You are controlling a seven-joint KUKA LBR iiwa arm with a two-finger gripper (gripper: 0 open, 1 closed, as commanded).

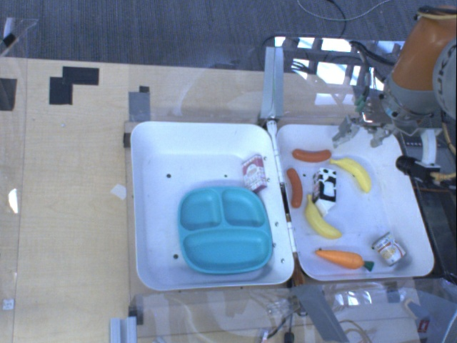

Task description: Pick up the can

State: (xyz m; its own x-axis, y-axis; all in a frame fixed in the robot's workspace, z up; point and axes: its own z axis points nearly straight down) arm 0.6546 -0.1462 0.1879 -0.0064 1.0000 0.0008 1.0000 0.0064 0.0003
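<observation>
A small red and white can [254, 172] lies tilted in the left bin [153, 191], near its right wall and just above the blue divided plate [224, 229]. My gripper [363, 135] hovers over the far end of the right bin [410, 213]. Its fingers [343, 133] are spread open with nothing between them. The gripper is well to the right of the can and apart from it. A second small tin-like object [389, 249] with a pale label lies in the right bin's near right corner.
The right bin holds two sausages [312, 155] [294, 186], two bananas [355, 172] [320, 219], a black and white box [326, 186] and a carrot [341, 259]. A ridge where the bin walls meet [280, 191] separates the bins.
</observation>
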